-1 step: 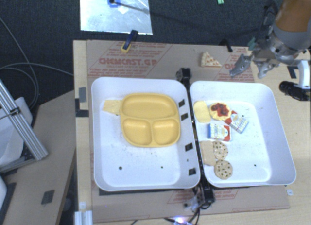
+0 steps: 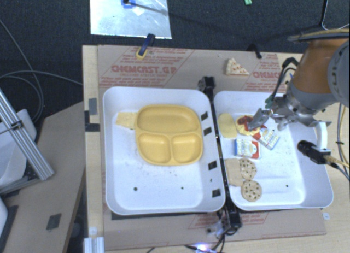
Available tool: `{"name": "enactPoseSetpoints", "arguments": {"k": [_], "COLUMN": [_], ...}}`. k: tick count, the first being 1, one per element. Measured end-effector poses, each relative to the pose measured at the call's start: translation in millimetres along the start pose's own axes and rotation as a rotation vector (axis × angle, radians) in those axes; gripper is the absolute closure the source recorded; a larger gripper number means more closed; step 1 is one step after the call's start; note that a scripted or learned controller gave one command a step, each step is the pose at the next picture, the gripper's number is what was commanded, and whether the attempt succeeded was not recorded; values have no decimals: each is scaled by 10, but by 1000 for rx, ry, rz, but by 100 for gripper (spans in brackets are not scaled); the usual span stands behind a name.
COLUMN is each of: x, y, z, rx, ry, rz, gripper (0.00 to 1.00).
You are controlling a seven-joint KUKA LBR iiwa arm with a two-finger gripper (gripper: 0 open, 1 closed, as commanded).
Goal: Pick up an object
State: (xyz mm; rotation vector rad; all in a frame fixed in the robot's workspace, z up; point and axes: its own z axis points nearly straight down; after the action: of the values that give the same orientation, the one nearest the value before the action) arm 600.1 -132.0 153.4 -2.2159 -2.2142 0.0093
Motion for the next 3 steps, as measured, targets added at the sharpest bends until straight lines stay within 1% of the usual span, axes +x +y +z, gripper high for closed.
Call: {"name": "enactPoseSetpoints", "arguments": {"k": [1,2,3], "x": [9,255,326], "y": [-229,-385,195], "z": [537,604,616], "rx": [-23,-41,-26], "ry": [-5,-16,-8], "rz": [-5,-2,-5], "gripper": [0,0,0]}}
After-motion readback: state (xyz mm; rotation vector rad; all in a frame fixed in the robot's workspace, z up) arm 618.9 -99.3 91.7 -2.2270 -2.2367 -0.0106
